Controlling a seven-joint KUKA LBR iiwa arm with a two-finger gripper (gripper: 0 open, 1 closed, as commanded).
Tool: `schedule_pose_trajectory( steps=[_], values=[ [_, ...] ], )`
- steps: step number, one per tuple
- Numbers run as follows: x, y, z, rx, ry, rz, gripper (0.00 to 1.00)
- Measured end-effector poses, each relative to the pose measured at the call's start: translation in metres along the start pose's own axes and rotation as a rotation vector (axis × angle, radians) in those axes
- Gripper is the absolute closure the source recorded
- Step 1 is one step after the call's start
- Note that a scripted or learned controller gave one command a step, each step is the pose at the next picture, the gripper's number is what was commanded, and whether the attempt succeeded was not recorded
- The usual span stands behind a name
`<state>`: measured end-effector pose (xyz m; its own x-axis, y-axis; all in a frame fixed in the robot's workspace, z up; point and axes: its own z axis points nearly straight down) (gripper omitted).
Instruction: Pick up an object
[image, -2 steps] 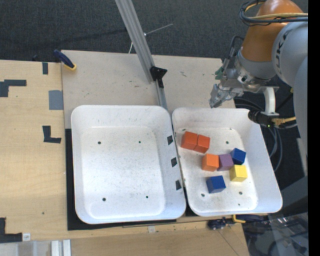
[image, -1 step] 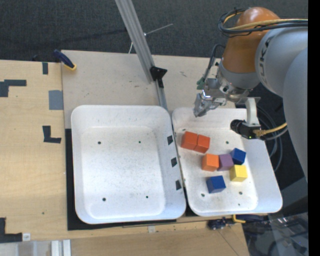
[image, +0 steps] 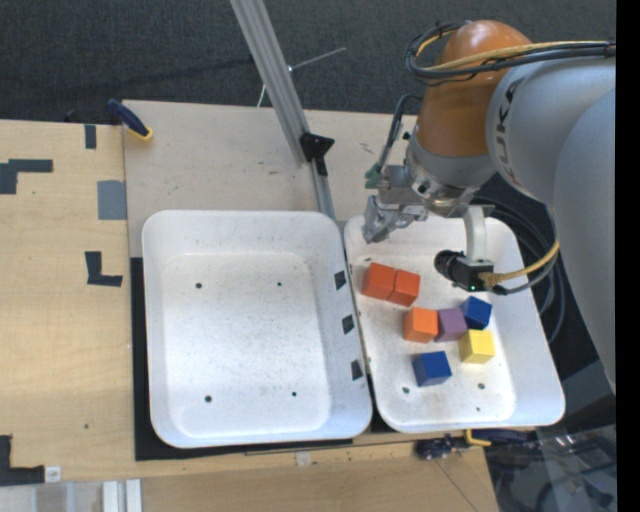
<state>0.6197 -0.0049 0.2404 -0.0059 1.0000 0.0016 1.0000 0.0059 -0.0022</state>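
While the desk (image: 60, 300) carries both bins, only the right bin (image: 530, 395) has blocks; left bin (image: 240, 330) has none. Arm (image: 540, 110) reaches in from the right, tool (image: 385, 225) hanging over the right bin's upper-left corner. Tool state: cannot tell, nothing visibly in it. Nearest target looks like the orange brick (image: 390, 284), just below the tool toward the bin's centre, long axis roughly left-right, tilted slightly. Next move probably a short shift that way, then down. Further out: small orange cube (image: 421, 323), purple cube (image: 452, 321), blue cubes (image: 432, 367), yellow cube (image: 477, 346), clustered tight, riskier grab.
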Motion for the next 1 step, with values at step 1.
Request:
schedule_pose_trajectory(
  steps=[1],
  values=[
    [0.0574, -0.0081, 0.0049, 0.0, -0.001, -0.001, 1.0]
  ],
)
